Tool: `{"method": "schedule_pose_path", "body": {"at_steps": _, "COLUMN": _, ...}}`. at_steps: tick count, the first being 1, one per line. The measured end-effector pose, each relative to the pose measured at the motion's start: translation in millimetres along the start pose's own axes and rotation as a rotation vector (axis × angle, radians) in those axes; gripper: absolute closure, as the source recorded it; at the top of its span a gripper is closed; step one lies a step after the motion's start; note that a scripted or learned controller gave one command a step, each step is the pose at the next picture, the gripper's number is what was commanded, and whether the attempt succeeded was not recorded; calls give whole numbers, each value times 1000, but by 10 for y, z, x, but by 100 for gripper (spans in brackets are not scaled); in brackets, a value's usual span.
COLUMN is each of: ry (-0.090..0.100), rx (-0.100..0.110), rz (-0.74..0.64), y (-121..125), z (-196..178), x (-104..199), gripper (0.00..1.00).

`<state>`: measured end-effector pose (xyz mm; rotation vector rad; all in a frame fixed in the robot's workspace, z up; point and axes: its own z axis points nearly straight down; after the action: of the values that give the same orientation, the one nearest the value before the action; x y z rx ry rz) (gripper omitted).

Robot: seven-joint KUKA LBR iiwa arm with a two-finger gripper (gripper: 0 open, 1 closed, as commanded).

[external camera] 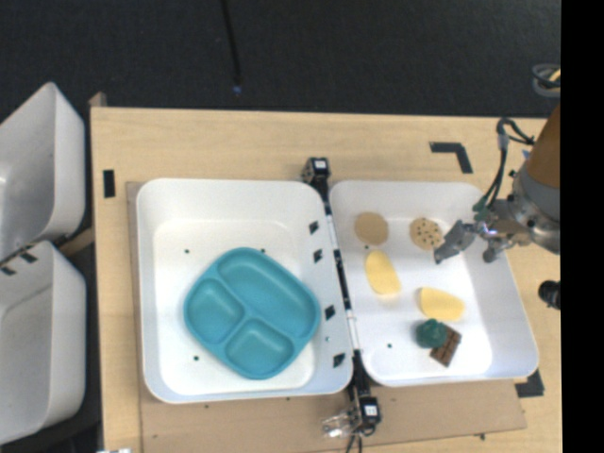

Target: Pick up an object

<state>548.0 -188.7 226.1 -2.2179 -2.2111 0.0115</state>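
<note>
Camera view, left to right. Left bin: held a blue divided tray, lying flat near the middle. Right bin: held a tan round cookie near the far wall, a pale yellow oval piece just below it, a chocolate-chip cookie further right, another yellow piece nearer the front, then a small teal item touching a brown block. Gripper: hung over the right bin's far right part, just beside the chocolate-chip cookie, fingers spread apart, nothing between them, no visible contact with any piece.
</note>
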Motion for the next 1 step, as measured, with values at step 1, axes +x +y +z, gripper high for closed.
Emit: {"method": "schedule_pose_path", "body": {"at_steps": 1, "ry": -3, "rx": -13, "rz": -4, "y": 27, "z": -75, "x": 6, "gripper": 0}}
